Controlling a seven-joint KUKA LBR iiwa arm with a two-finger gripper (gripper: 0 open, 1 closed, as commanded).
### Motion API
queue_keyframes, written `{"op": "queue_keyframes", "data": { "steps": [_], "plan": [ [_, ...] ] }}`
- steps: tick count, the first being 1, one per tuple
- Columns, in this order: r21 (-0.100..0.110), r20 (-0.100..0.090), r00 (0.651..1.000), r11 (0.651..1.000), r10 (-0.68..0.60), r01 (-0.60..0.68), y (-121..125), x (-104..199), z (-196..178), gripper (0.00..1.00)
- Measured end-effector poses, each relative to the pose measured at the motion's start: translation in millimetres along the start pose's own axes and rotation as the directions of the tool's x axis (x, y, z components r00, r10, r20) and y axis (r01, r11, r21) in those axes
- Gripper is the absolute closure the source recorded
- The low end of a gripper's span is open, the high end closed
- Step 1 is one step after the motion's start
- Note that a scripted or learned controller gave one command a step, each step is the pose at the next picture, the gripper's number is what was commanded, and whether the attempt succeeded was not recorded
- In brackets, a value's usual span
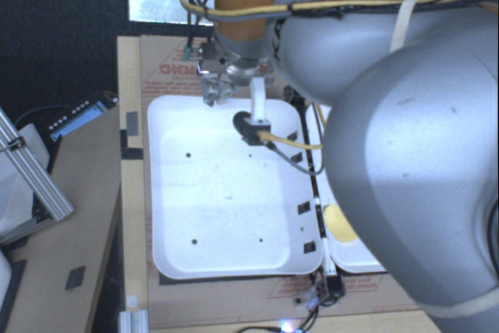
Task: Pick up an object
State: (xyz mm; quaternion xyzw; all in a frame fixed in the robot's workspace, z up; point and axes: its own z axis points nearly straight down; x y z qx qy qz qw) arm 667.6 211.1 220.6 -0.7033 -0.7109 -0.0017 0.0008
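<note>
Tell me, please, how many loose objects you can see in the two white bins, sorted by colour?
Yellow: 1, a rounded object in the right bin, partly hidden by the arm.
Other colours: 0; the left bin shows just small dark marks on its floor.
Total: 1 visible.

Robotics lab test cell

A grey industrial arm (390, 90) with loose yellow cabling (292, 143) reaches over white bins (168, 168) on a cardboard-lined counter (132, 191), beside aluminium framing (35, 179) and dark panel walls (62, 12).
</note>
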Motion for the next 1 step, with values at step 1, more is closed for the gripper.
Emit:
{"op": "queue_keyframes", "data": {
  "steps": [1],
  "plan": [
    [-0.006,0.000,1.000,1.000,0.003,-0.003,1.9,25.6,-58.3,1.00]
  ]
}}
